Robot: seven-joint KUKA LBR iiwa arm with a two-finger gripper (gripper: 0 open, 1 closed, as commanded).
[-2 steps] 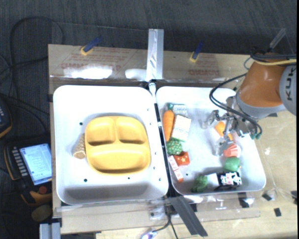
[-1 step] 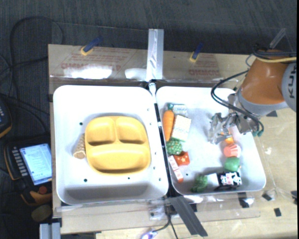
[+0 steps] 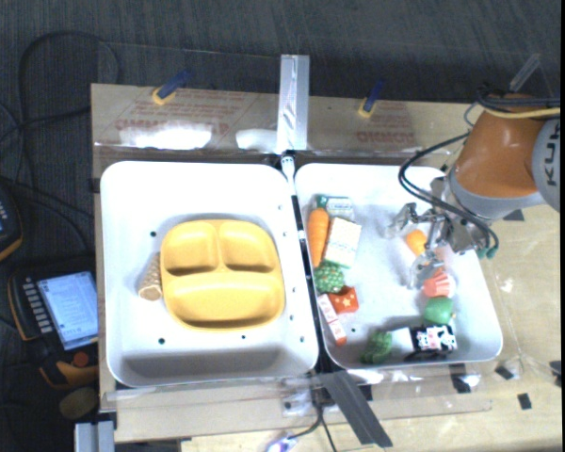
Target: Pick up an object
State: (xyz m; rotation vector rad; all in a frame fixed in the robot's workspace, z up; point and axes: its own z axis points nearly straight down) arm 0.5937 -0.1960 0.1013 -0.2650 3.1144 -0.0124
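Your arm point(image 3: 508, 158) reaches in from the right over the right bin point(image 3: 480, 347), with the jaws point(image 3: 424, 243) low near its middle-right. Whether the jaws are parted or closed, you cannot tell; an orange piece point(image 3: 413, 242) sits right at them, but a grip on it is not clear. Just below lie a red toy point(image 3: 438, 284), a green ball point(image 3: 440, 310) and a black-and-white block point(image 3: 435, 339). Along the bin's left side you have a carrot point(image 3: 317, 234), a white carton point(image 3: 343, 241) and a red box point(image 3: 343, 301). The left bin point(image 3: 132, 347) holds a yellow divided plate point(image 3: 222, 271).
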